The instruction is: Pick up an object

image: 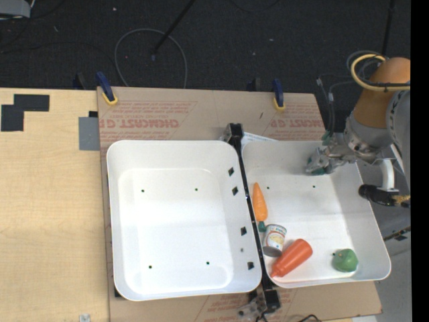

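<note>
Two shallow white plastic bins side by side. Left bin [127, 180]: bare white floor. Right bin [355, 206] holds four items: small orange carrot [259, 202] against the divider, small labelled tin can [274, 239], larger orange carrot [292, 257] touching the can, green round fruit [345, 261] near the front right corner. Two-finger gripper [320, 164] sits over the right bin's far edge, well apart from all four; finger state cannot be told.

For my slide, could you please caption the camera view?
Gripper over right bin holding two carrots, can, green ball.
</note>
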You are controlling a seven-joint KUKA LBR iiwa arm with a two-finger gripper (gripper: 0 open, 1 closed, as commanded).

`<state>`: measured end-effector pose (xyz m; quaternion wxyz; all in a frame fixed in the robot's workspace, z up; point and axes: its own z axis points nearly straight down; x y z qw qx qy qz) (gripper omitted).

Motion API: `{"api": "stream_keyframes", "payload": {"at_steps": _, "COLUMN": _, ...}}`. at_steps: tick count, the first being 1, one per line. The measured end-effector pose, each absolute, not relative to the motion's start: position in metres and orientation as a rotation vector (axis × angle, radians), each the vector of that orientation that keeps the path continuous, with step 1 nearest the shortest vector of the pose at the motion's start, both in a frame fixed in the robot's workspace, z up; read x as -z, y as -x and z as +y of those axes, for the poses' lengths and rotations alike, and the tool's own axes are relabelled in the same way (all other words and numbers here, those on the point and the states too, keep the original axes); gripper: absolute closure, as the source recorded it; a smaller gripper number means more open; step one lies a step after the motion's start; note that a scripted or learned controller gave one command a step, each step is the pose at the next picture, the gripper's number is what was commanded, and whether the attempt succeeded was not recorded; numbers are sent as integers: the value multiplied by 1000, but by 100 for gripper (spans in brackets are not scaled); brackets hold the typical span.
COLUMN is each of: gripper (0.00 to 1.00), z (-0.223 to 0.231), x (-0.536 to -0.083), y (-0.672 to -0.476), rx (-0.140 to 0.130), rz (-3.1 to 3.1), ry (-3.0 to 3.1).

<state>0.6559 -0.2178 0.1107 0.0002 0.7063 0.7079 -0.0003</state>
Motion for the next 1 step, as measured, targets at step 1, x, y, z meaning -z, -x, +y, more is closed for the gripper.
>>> {"api": "stream_keyframes", "payload": {"at_steps": 1, "gripper": 100, "z": -172, "x": -140, "y": -615, "rx": -2, "rz": 2223, "ry": -2218}}
